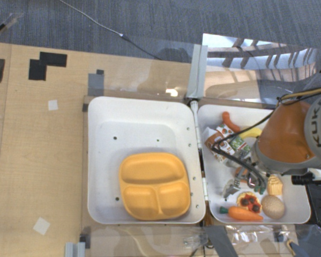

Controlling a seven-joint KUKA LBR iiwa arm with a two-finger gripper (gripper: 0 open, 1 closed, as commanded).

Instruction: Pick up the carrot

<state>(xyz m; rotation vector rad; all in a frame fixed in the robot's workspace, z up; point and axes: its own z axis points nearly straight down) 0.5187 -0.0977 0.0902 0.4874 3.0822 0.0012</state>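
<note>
Carrot lies just below gripper, long axis left-right, tapered tip seemingly pointing right toward the egg. Cannot tell gripper's grip state.

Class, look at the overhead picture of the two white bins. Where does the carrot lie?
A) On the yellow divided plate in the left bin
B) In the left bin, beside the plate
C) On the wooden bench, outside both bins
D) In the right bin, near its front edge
D: the carrot lies in the right bin near its front edge, next to a beige egg-shaped item; the yellow divided plate sits in the left bin.
</note>
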